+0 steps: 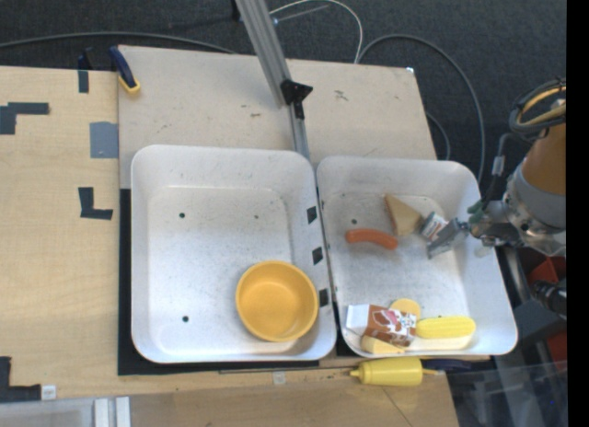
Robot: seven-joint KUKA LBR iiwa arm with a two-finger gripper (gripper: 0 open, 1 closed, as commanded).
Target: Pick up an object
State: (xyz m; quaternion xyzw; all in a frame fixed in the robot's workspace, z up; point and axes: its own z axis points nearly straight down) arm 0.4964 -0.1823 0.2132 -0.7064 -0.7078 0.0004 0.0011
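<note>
- Camera view: the hand sits low in the right bin, near its right wall, fingers slightly spread and pinching nothing.
- The nearest thing is the tan wedge, just left of the fingertips and a little toward the far wall; I cannot tell whether they touch.
- The orange sausage lies further left, its long axis running across the bin, roughly in line with the hand's reach.
- The snack packet and yellow banana toy crowd the near wall, leaving little room for fingers.
- The yellow bowl sits in the left bin, well apart from the hand.
- Judged from this, the wedge and sausage have open floor around them; the sausage offers the cleaner straddle across its short side.
</note>
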